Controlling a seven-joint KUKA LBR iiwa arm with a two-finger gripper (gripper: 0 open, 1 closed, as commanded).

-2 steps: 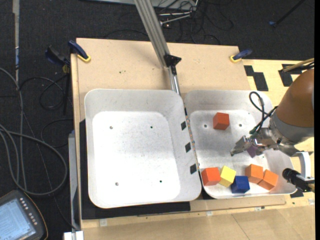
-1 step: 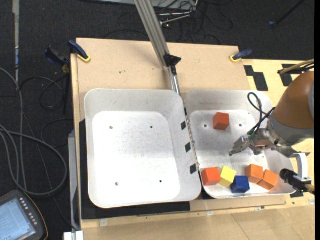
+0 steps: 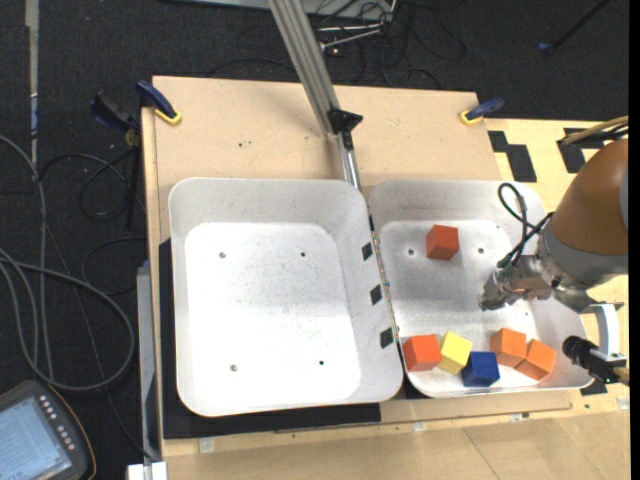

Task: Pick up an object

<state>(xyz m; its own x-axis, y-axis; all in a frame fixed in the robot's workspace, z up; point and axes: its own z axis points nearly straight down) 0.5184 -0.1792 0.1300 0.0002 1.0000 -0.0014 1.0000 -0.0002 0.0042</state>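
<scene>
- Dark carpet with loose cables surrounds the pale wooden table (image 3: 420, 138), which carries two white bins: the left bin (image 3: 200, 208) and the right bin (image 3: 395, 218).
- All candidates lie in the right bin: a red-orange cube (image 3: 442, 241) alone toward 12 o'clock, and along the 6 o'clock wall an orange cube (image 3: 422, 351), a yellow cube (image 3: 455, 351), a blue cube (image 3: 481, 368) and two orange blocks (image 3: 525, 351).
- The pincer (image 3: 502, 290) hangs at the bin's 3 o'clock side, between the lone cube and the cluster; whether it is apart or together I cannot tell, and nothing is visibly held.
- Judged best target: the lone cube, since it stands well apart from the others and from the walls.
- The cluster pieces touch, so a descent there risks nudging neighbours; centre squarely before closing.
</scene>
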